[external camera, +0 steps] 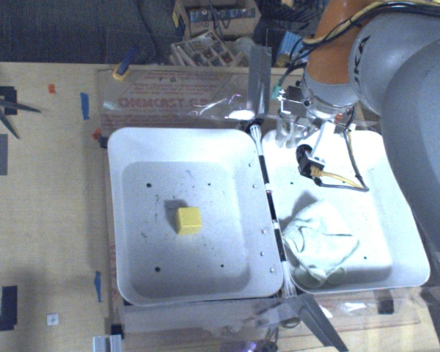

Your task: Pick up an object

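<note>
- We see two shallow white bins side by side on the wooden surface [44, 218], the left bin [132, 149] and the right bin [403, 262] touching along a shared middle edge.
- In the left bin a small yellow block [189, 221] lies flat on the floor of the bin, a little left of its middle, well apart from every wall.
- We note small dark specks scattered on that bin's floor around the block.
- In the right bin a crumpled white cloth [323, 244] lies in the near part, close to the middle edge and to the front wall.
- The grey arm [411, 72] reaches in from the right, with its orange band [341, 31] above the wrist, over the far part of the right bin.
- The gripper [292, 132] hangs above the far left corner of the right bin, near the divide between the bins, well apart from the yellow block and above and beyond the cloth.
- We cannot tell how the jaws stand: the pale parts blur against the white bin.
- A black part with yellow cables [315, 169] hangs just beside the gripper, over the right bin.
- Behind the left bin lies a clear plastic sheet [176, 101] with red lettering, too blurred for us to read.
</note>
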`<state>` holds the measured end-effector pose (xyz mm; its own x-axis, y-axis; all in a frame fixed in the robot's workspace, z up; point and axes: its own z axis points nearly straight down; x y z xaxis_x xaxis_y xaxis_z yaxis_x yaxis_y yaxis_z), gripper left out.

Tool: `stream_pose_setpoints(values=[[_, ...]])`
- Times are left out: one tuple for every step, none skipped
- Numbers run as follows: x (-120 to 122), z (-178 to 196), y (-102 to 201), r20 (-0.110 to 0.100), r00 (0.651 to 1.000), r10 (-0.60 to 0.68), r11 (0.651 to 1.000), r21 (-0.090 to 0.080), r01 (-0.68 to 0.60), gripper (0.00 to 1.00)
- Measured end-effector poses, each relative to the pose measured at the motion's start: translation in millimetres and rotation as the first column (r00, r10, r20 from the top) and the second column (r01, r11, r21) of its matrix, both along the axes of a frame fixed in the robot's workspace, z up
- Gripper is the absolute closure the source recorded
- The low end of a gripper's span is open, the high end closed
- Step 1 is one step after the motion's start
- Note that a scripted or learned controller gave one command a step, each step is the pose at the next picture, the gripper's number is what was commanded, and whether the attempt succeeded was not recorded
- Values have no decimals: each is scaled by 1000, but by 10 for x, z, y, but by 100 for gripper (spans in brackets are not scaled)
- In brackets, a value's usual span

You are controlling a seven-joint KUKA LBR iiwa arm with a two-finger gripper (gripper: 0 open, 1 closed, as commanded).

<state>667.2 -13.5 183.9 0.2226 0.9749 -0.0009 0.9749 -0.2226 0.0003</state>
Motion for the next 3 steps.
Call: stream_pose_setpoints(values=[[-4,-2,667,-2,976,219,976,1,-219,100],[-3,3,678,-1,842,540,842,1,-540,100],[-298,766,928,2,951,308,951,0,-308,100]])
